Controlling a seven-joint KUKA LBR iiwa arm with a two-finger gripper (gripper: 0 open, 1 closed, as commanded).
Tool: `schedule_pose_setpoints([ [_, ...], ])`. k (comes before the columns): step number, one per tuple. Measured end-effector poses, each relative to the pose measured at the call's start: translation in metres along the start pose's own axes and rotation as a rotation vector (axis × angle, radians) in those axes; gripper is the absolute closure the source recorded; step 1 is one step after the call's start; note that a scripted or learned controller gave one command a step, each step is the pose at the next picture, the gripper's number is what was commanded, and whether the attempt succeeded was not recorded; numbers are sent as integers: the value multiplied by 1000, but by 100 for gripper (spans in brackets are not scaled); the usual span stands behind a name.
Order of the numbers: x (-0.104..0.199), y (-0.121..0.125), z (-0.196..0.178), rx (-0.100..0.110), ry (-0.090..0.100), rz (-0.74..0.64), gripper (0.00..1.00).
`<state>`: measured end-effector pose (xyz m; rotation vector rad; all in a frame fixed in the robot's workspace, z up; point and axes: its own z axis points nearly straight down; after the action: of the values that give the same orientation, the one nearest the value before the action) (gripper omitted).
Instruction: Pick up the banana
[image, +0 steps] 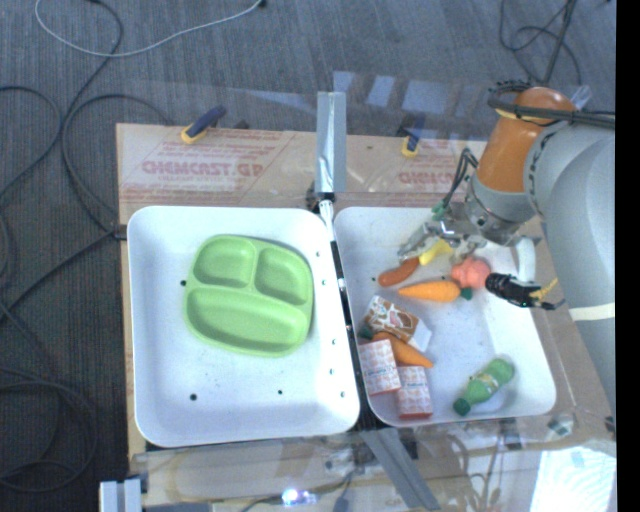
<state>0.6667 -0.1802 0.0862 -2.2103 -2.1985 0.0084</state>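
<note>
Gripper (432, 240) hung over the right bin (520, 395), banana (437, 254) directly beneath its fingertips; finger spacing could not be told.

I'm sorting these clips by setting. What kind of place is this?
Probably a robotics lab bench: two shallow white bins on a board, a grey arm with an orange band reaching over plastic toy food, and loose cables on grey carpet.

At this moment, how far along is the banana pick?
Done: the arm has reached into the right bin, with the gripper low at its far end. In hand: it sits over a small yellow piece, probably the banana, next to the carrots. Left: a grasp can't be confirmed, and nothing is lifted yet.
</note>
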Motion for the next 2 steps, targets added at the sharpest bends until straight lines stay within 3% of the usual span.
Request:
schedule_pose_setpoints([
  [1,-12,1,-46,-21,-13,83,0],
  [2,-11,1,-2,-26,-19,12,0],
])
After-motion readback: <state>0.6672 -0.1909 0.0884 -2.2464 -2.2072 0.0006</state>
